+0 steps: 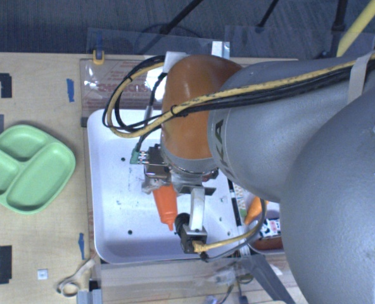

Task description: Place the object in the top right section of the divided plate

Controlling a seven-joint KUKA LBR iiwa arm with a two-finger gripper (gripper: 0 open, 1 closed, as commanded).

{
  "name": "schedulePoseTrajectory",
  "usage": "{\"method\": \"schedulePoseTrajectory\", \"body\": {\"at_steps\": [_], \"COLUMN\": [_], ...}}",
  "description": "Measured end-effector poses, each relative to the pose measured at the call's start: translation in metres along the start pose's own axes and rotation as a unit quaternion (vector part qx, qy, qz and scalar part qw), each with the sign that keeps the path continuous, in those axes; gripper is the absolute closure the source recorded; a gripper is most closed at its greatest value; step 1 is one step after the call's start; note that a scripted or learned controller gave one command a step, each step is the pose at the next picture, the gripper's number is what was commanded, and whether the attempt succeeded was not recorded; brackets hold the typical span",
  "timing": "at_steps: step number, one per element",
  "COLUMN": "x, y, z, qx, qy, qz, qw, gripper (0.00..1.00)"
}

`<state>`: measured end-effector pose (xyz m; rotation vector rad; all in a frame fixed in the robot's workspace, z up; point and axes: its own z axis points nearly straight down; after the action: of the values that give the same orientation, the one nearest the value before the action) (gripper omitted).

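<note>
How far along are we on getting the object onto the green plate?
Early. Nothing looks done: the green divided plastic plate sits on the wooden bench, left of the white bin, with nothing in its sections. In hand: the gripper hangs low over the bin beside an orange carrot-shaped object; any grasp is unclear. Left: carry and place.

One fixed camera above the bench, looking down at a slant.

It frames the white bin [111, 189] near the middle, with the green divided plate [28, 168] on the bench to the bin's left and dark floor beyond the bin's far edge. The arm [289, 144] enters from the bin's right, close under the lens and looming large.
</note>
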<state>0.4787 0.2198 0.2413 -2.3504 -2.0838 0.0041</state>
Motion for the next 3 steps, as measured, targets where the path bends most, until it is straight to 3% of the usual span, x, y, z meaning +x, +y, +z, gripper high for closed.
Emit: {"method": "schedulePoseTrajectory", "body": {"at_steps": [1, 2, 3], "x": [0.005, 0.010, 0.005], "y": [0.000, 0.006, 0.000], "z": [0.143, 0.147, 0.055], "qx": [0.000, -0.004, 0.000], "qy": [0.000, 0.009, 0.000], "qz": [0.146, 0.297, 0.159], "qw": [0.9893, 0.9549, 0.9873], "gripper": [1.00, 1.00, 1.00]}}
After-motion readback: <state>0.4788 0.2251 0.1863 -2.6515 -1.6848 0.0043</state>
